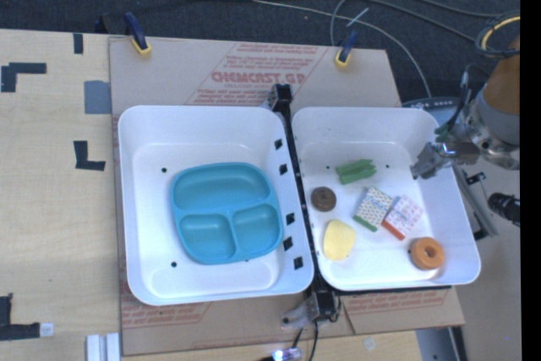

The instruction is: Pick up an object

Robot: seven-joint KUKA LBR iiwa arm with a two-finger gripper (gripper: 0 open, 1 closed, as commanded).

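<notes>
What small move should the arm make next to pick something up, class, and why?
Probably swing left and down toward the green block. The gripper sits at the right bin's far right edge, holding nothing, and that block lies nearest with space around it.

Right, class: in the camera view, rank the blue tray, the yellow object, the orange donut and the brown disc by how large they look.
Blue divided tray
Yellow object
Orange donut
Brown disc

The donut and disc look close in size, so that order is unsure.

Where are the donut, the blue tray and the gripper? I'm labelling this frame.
donut [427,254], camera view, on its glazed ring.
blue tray [226,211], camera view, on its divider.
gripper [425,164], camera view, at its tip.
</notes>
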